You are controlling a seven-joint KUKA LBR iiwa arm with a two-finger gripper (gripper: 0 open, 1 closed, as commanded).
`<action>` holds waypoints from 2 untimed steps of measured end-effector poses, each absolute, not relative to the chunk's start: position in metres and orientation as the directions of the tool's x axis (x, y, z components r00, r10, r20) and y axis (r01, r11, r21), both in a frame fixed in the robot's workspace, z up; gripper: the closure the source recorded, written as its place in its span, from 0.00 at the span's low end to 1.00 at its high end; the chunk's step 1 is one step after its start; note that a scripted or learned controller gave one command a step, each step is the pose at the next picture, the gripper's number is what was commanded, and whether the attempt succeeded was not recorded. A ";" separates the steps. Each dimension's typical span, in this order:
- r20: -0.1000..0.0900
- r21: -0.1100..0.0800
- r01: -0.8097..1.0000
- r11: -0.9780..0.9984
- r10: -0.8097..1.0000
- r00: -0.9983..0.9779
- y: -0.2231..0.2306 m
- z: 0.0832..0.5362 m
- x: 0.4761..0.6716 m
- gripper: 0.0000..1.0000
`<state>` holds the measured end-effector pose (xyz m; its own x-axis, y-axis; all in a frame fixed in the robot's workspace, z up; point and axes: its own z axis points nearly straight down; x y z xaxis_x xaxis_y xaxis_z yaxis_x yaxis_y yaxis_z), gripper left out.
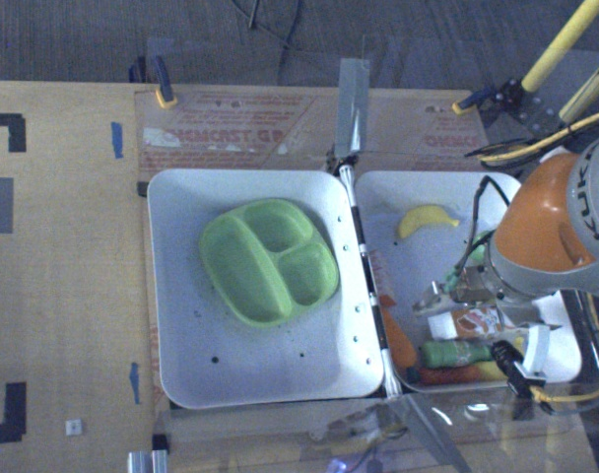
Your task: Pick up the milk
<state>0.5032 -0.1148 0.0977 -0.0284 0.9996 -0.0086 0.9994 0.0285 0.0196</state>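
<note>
A: Status? Go L to R.

B: L bin [181, 363] has just the green divided plate [270, 260], lying flat near its middle. Nothing for me there. R bin [378, 205]: banana [427, 220] near the back, well apart from the rest. Front of that bin is a pile: orange carrot-like piece [398, 341] along the divider, green item [454, 353] and a red one [447, 373] along the front wall.

A: Milk?

B: I think it's the small white carton w/ orange print [464, 323], in the R bin just behind the green item. Can't read the label, so that's a guess.

A: Claw?

B: Claw [457, 299] is low over the carton, arm [551, 230] coming in from the R. Wrist covers the tips; can't tell if it's open or closed, or if it's touching.

A: So progress?

B: Carton looks to be sitting in the bin, so I'd say not picked. Grasp and lift are left. Worry: the green item sits tight against it, little room on that side.
</note>
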 end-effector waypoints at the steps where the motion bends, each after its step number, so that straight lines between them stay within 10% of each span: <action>1: -0.001 0.001 1.000 -0.026 1.000 0.026 -0.191 0.091 0.480 0.00; 2: -0.001 -0.002 0.969 -0.248 0.969 0.248 -0.163 0.104 0.505 0.00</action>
